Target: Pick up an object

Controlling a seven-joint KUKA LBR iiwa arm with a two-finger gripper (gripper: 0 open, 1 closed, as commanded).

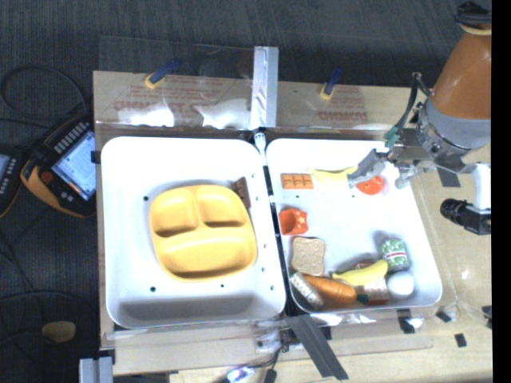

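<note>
My gripper [385,171] hangs over the far right part of the right bin [423,238], its two grey fingers [368,165] spread open. A small red object [370,186] lies on the bin floor just under the left finger, and I see nothing clamped between the fingers. To its left lie a thin yellow piece [332,172] and an orange waffle-like block [297,182]. Along the near side sit a red cup [292,221], a bread slice [308,255], a carrot [329,288], a banana [361,275], a green can [394,254] and a white egg [399,284].
The left bin [120,214] holds a yellow divided tray [204,230] with a small brown piece [240,190] at its far right corner. A raised divider [270,214] separates the bins. A pendant [68,166] lies left of the bench. Bare bin floor lies mid-right [351,222].
</note>
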